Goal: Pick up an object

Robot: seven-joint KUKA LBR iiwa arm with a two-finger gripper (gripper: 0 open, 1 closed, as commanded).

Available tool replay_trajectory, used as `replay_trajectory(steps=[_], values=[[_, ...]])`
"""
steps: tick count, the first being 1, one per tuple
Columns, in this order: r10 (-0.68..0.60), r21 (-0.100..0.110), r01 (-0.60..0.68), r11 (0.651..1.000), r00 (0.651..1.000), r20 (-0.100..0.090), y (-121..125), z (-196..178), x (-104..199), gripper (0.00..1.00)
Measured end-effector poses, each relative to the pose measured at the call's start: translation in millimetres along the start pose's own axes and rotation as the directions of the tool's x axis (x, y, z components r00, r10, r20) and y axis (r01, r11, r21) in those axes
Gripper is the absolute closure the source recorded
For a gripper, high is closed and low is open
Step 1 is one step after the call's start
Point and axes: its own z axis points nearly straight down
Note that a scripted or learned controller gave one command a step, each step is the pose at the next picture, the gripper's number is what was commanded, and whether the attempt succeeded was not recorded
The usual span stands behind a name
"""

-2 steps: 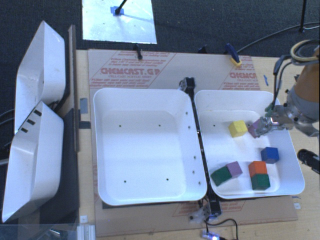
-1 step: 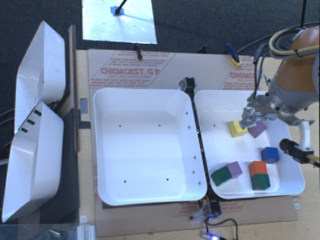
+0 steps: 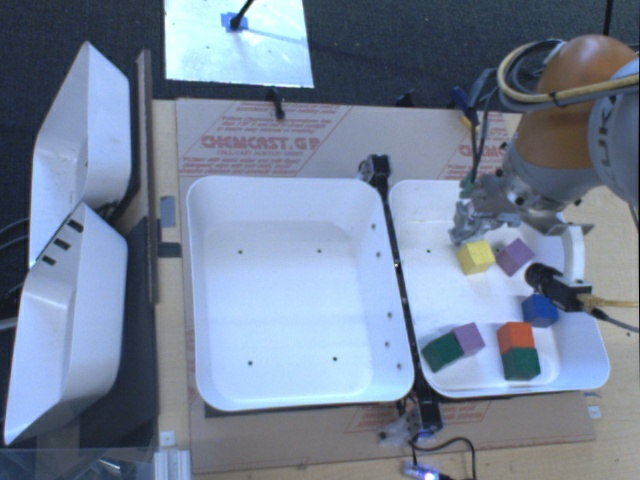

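We saw gripper low in right bin; how far open, we could not tell. Yellow block just below it, purple block touching: we feared nudge, not grasp.

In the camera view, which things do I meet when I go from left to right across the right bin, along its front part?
Green block → purple block touching it → orange block with a dark green block just in front → blue block, slightly farther back.
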Motion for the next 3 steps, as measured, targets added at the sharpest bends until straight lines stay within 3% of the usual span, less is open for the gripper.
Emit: replay_trajectory(steps=[1,3], values=[[0.000,0.002,0.000,1.000,1.000,0.000,14.7,13.1,52.7,1.00],[0.000,0.001,0.000,1.000,1.000,0.000,47.6,1.2,151.7,1.00]])
